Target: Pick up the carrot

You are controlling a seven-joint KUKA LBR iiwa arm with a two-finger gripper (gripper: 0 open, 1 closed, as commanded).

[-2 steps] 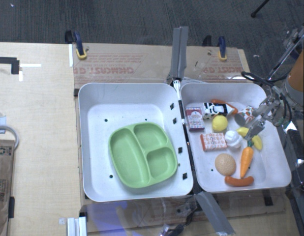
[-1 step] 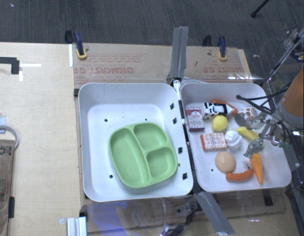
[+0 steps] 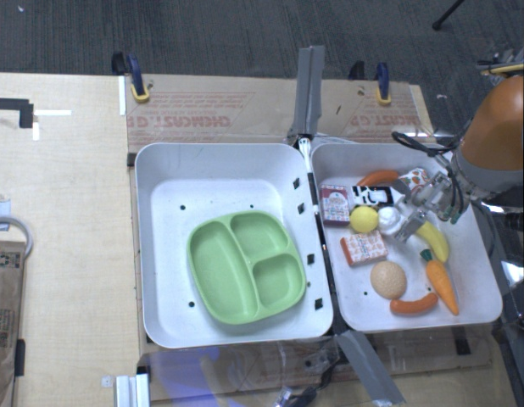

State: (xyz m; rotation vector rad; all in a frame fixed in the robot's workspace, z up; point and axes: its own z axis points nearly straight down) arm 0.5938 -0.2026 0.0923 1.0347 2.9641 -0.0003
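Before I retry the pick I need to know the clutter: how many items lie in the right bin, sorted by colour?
Orange or red-orange: 3, tapered orange carrot, curved sausage-like piece, long piece at the back
Yellow: 2, round lemon, banana
Tan: 1, egg-shaped ball
Red-and-white packets: 2
Black-and-white item: 1
Total: 9 distinguishable

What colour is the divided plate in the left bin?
Light green; the divided plate shows plainly in the camera view.
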